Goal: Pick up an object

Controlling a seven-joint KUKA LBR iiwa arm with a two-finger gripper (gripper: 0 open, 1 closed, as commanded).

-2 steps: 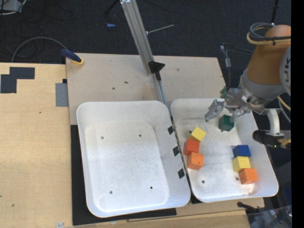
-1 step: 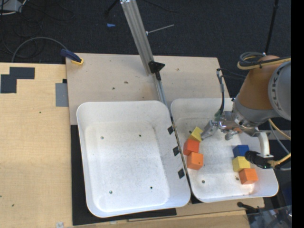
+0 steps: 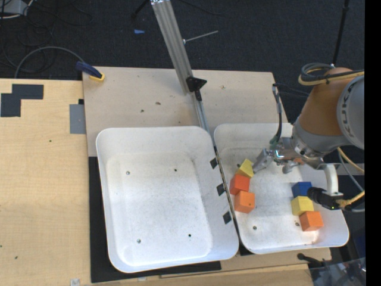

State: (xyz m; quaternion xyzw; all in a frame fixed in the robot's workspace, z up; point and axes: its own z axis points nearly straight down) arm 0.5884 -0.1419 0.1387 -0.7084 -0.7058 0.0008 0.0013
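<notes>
Now | hand [image 3: 257, 162] state: cannot tell | beside yellow block [image 3: 245, 169] | orange blocks [image 3: 241, 183] just below | right bin [image 3: 265, 237]

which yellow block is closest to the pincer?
The small yellow block by the bin divider, above two orange blocks; the pincer is right beside it. The other yellow block lies farther right.

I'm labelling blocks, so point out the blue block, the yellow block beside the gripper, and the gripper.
blue block [image 3: 302, 188], camera view, top face.
yellow block [image 3: 245, 169], camera view, top face.
gripper [image 3: 262, 161], camera view, between its fingertips.
</notes>
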